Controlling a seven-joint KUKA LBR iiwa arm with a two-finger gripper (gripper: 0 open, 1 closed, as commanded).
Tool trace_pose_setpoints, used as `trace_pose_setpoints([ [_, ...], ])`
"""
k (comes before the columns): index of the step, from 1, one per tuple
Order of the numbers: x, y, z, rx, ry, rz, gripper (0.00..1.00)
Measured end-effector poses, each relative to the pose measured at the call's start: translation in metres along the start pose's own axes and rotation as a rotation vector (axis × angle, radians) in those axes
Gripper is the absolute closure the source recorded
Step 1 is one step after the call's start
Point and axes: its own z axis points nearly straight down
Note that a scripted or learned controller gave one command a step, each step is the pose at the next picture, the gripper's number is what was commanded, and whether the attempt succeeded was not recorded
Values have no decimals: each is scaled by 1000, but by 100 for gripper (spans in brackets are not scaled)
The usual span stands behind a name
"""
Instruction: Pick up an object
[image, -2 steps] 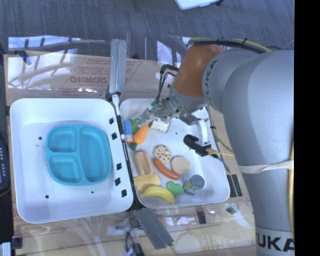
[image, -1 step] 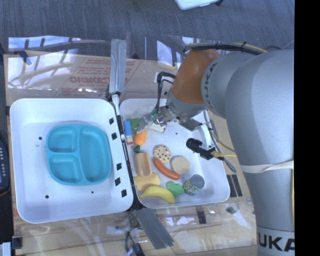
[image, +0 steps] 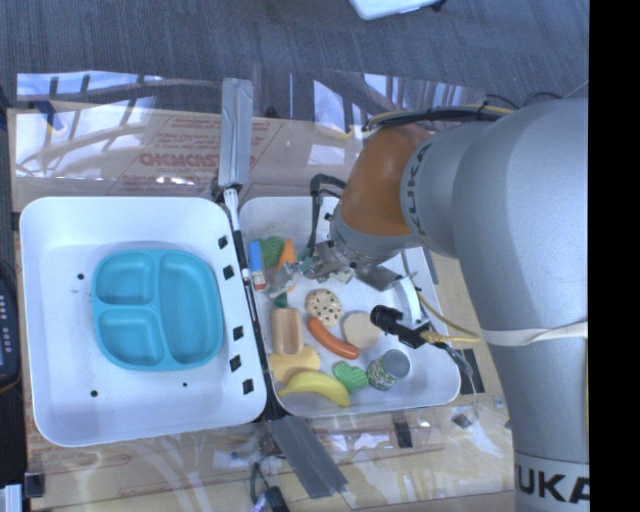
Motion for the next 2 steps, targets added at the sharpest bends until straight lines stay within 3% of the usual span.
trace_pose_setpoints([
  [1,-25,43,1,2,0,115,0],
  [2,-25,43,-9,3,1,111,100],
])
